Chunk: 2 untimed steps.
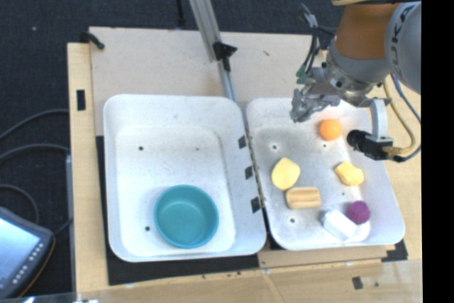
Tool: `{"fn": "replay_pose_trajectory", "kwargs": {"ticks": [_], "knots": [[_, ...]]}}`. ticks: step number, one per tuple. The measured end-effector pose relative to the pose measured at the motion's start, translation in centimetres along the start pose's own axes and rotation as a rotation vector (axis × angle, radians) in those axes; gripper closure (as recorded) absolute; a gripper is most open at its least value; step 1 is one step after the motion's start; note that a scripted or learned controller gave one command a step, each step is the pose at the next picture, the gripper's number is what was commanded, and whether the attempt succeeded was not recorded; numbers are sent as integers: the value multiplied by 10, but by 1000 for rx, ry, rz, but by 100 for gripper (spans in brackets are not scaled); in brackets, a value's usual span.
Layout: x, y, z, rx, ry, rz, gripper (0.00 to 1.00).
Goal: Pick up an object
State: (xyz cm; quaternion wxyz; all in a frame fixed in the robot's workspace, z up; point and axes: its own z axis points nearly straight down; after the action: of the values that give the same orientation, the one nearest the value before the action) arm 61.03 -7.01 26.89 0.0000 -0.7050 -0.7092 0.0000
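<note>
My gripper (pixel 303 110) hangs over the far edge of the right bin (pixel 273 125), its fingers pointing down with nothing seen between them. Just right of it and slightly nearer lies an orange ball (pixel 330 129). Farther forward in the same bin sit a yellow rounded piece (pixel 285 173), a tan wooden block (pixel 303 198), a smaller yellow piece (pixel 350 174), a purple ball (pixel 357 211) and a white block (pixel 339 224).
The left bin (pixel 128 124) holds a teal bowl (pixel 186 216) near its front. A slanted metal rail (pixel 206 18) runs from the top down to the gap between the bins. A black fitting with cables (pixel 369 144) sits at the right bin's right side.
</note>
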Motion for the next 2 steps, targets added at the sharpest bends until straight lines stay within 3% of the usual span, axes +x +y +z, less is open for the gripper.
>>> {"fn": "replay_pose_trajectory", "kwargs": {"ticks": [2], "knots": [[117, -31, 20, 0, 2, -2, 100]]}}
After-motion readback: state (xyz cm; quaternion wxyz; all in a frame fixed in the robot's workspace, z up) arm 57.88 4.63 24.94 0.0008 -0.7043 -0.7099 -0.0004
